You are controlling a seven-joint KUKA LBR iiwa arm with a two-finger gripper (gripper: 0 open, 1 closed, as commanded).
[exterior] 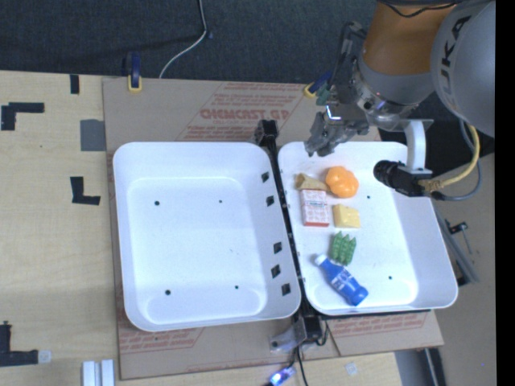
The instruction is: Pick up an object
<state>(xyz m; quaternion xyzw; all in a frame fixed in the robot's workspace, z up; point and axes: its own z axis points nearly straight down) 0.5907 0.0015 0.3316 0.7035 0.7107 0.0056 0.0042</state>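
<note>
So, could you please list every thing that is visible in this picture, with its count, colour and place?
bins: two, white, side by side on the bench
orange ball: one, orange, back of the right bin
small carton: one, red and white, right bin, left of the yellow block
yellow block: one, pale yellow, right bin, in front of the ball
green piece: one, green, right bin, in front of the block
blue bottle: one, blue with white cap, lying at the front of the right bin
tan piece: one, right bin, behind the carton
cardboard sheet: one, brown, under the bins
arm: one, grey and orange, from the right
gripper: one, dark, over the right bin's back edge
</note>
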